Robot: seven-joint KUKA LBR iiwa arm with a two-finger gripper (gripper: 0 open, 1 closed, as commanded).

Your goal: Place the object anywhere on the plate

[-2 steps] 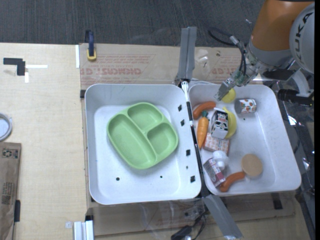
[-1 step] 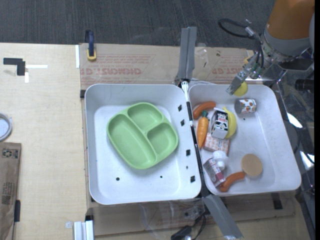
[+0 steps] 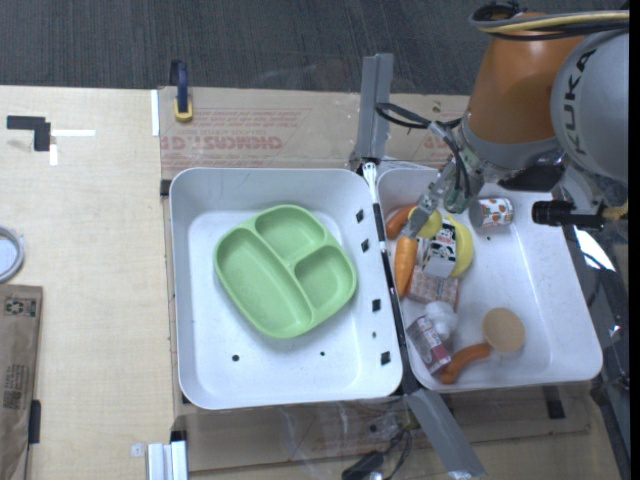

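plate (image 3: pixel 286 269): green, 3 wells, nothing in them; open from above, bare bin floor all round it.
left bin (image 3: pixel 190 298): low walls, wide free margin front & left of plate.
divider (image 3: pixel 383 268): the 2 bins' rims meet here, small black clips along it.
right bin (image 3: pixel 560 298): left half crowded w/ carrot (image 3: pixel 404 261), banana (image 3: pixel 462 250), carton (image 3: pixel 437 260), bottle (image 3: pixel 430 334), all touching or overlapping; right half mostly bare floor.
round item (image 3: pixel 503 329): sits apart, front right, room around it.
arm (image 3: pixel 540 78): overhangs bin's back right corner.
gripper (image 3: pixel 440 203): low over the pile's back end.
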